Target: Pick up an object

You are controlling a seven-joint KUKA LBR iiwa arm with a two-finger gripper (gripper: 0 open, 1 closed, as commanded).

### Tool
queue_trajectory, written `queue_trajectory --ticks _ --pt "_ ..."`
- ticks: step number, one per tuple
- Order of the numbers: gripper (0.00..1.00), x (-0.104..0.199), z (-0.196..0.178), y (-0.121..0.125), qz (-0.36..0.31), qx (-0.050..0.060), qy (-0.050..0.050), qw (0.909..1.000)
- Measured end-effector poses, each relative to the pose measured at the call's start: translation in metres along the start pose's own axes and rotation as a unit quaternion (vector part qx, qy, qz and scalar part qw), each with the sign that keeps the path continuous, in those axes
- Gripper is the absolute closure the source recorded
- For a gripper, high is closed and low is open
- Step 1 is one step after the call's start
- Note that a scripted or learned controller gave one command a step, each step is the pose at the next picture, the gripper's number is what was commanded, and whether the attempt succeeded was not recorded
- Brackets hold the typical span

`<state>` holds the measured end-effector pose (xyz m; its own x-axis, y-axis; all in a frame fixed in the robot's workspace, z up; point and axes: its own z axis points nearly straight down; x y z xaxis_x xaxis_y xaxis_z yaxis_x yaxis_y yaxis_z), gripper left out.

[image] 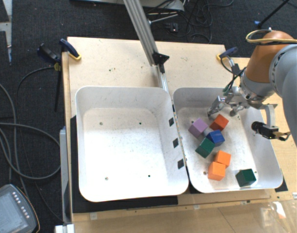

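Seven blocks lie clustered in the right bin (265, 144). Camera view: the gripper (225, 108) hangs over the bin's far part, directly above and just behind the red-orange block (219, 122), the nearest candidate; its finger spread cannot be told, and no block is seen held.

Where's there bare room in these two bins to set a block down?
The left bin offers bare floor from wall to wall. The right bin is crowded mid-floor around the purple block, blue block and orange cubes, with the tool over its far end.
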<state>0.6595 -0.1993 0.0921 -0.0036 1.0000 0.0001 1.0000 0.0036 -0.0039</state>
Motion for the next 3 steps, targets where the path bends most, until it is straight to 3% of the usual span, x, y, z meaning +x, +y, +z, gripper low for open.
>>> queue_trajectory --ticks 1,3 --pt "1.0 0.0 -0.015 0.002 0.0 -0.004 -0.001 1.0" --pt "1.0 -0.004 -0.123 -0.001 0.001 -0.006 -0.002 1.0"
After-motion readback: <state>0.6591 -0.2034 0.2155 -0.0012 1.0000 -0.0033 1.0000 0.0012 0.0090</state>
